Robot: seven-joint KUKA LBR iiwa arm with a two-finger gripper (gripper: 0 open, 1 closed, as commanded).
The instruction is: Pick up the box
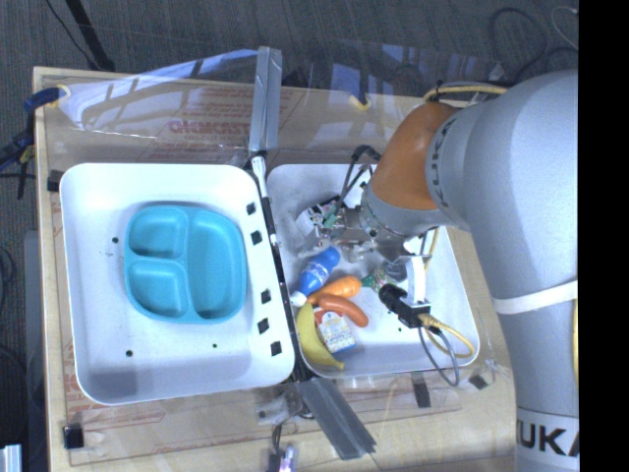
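The box (pixel 337 334) is a small printed carton lying on a banana (pixel 313 337) at the front of the right bin (pixel 454 298). My gripper (pixel 332 218) reaches down into the back left part of that bin, well behind the box and apart from it. The grey arm with its orange band (pixel 413 160) covers much of the bin's back right.
Between gripper and box lie a blue bottle (pixel 319 270) and an orange sausage-shaped toy (pixel 341 303). Black cables (pixel 432 327) trail over the bin's front right. The left bin (pixel 88 293) holds a blue divided tray (pixel 185 262). A clear plastic screen stands behind both bins.
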